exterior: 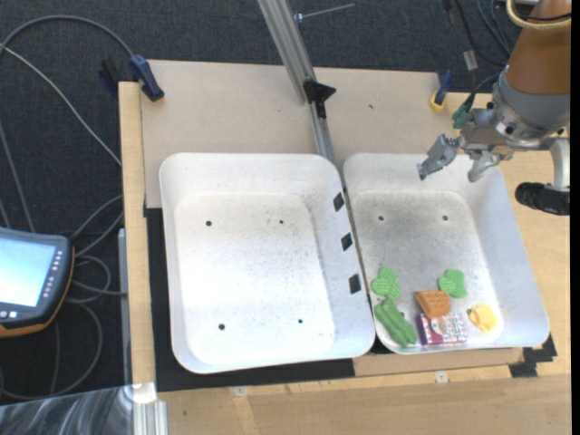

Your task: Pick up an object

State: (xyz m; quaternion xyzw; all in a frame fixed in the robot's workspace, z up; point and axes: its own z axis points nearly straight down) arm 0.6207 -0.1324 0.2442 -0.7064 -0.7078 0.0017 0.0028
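Camera view, slanted from above: two shallow white bins side by side on a wooden bench. Left bin (249, 261) bare, speckled with dark marks. Right bin (507, 234) with small objects clustered along its near edge: a green leafy piece (387, 284), a long green piece (394, 323) just below it, an orange block (432, 302), a purple-and-white packet (442, 329) touching the block, a second green leafy piece (453, 283), a yellow piece (483, 317) at far right. Gripper (456, 163) over the right bin's far rim, fingers spread apart with nothing between them, well apart from the cluster. Metal pole (285, 39) rising between the bins.
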